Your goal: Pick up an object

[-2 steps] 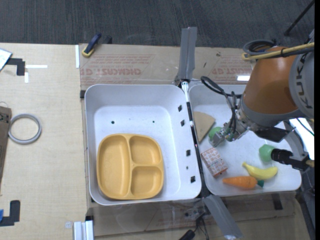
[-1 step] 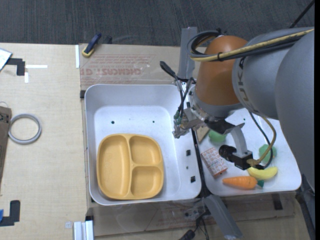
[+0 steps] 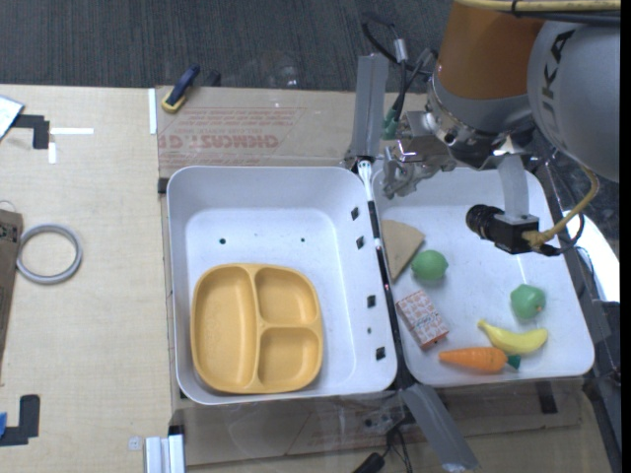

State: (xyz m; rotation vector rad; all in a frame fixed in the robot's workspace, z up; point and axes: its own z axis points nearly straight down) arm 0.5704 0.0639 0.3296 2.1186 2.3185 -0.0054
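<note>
My gripper [image 3: 399,177] hangs over the back left corner of the right bin [image 3: 582,358], under the orange-banded wrist. Nothing shows in it. Just in front of it a tan wedge [image 3: 399,246] lies against the bin's left wall, beside a small green ball [image 3: 430,266]. Nearer the front are a red and white box [image 3: 421,318], an orange carrot [image 3: 473,360], a yellow banana [image 3: 515,338] and a green apple [image 3: 527,301].
The left bin [image 3: 179,264] holds a yellow divided plate [image 3: 258,325]. A black cylinder [image 3: 493,223] on the arm juts over the right bin's middle. A tape roll [image 3: 46,252] lies on the bench at far left, with cardboard [image 3: 246,131] behind the bins.
</note>
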